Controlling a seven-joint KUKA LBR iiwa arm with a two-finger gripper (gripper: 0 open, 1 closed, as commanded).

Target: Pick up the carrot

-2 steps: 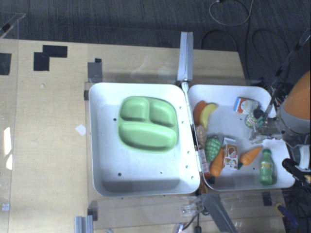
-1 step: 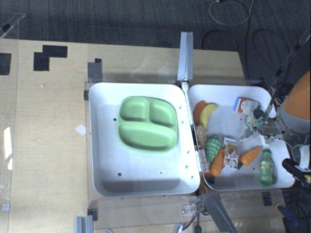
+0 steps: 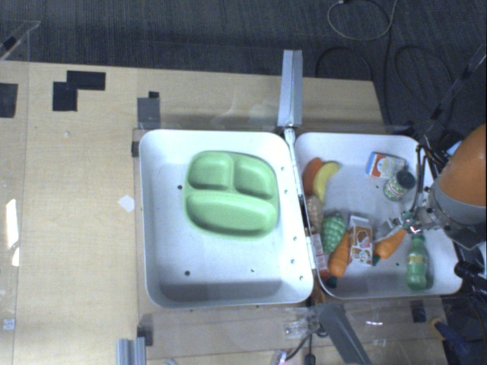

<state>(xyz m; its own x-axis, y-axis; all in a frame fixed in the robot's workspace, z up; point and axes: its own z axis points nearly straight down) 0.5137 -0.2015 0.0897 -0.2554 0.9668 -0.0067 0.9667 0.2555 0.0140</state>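
A pale wooden bench (image 3: 68, 226) is carrying two shallow white plastic bins with rounded corners, a grey metal bar (image 3: 291, 90) running up from the seam between them. The left bin (image 3: 163, 280) is holding one smooth green divided plate (image 3: 231, 192), turned upside down, its three humps showing. The right bin (image 3: 358, 147) is crowded. The grey arm with its orange band (image 3: 466, 177) is reaching in from the right, and its gripper (image 3: 407, 225) is sitting low near the bin's right side; whether it is clenched or released cannot be told here.

Two orange tapered pieces are lying in that bin. The carrot (image 3: 390, 244) is lying tilted just beside the gripper, touching a small printed carton (image 3: 362, 242). The other orange piece (image 3: 339, 255) is leaning beside a bumpy green vegetable (image 3: 332, 230). One green bottle (image 3: 417, 266) is lying near the lower right corner. One yellow banana (image 3: 326, 178) is curving against a red-orange fruit (image 3: 312, 175). One small jar (image 3: 399, 184) is standing beside a second carton (image 3: 382, 163).
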